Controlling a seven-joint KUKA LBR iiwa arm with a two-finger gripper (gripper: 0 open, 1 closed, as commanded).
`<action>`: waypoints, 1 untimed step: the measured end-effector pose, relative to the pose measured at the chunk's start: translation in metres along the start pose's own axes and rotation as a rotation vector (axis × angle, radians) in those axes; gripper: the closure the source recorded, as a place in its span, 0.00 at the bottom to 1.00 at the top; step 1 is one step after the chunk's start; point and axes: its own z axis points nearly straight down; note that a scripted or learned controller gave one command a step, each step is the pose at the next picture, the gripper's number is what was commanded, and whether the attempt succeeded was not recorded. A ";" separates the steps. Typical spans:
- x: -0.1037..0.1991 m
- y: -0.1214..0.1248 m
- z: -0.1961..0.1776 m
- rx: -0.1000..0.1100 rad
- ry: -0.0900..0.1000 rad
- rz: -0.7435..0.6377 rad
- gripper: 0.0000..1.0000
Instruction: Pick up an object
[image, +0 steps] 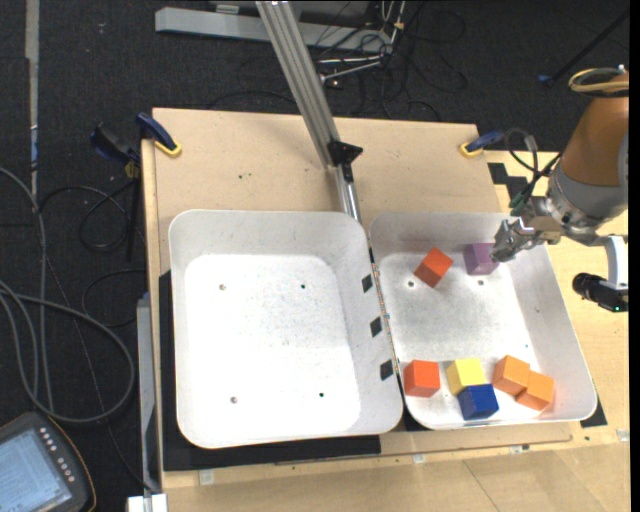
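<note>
In the right bin (565, 320) several small blocks lie loose. A purple block (480, 259) sits near the bin's back, with an orange block (433, 268) to its left. My gripper (503, 245) hangs at the purple block's right side, right against it or just over its edge. Whether it grips the block I cannot make out. Along the front rim lie a red-orange block (422, 377), a yellow block (465, 374), a blue block (478, 401) and two orange blocks (513, 373) (537, 390).
The left bin (200, 330) stands beside the right one, with black clips along their shared edge. A slanted metal pole (305, 85) crosses the bench's back. Blue-and-yellow clamps (160, 135) (480, 143) hold the board's far corners.
</note>
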 end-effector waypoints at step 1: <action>-0.001 0.002 -0.054 0.000 0.000 -0.002 1.00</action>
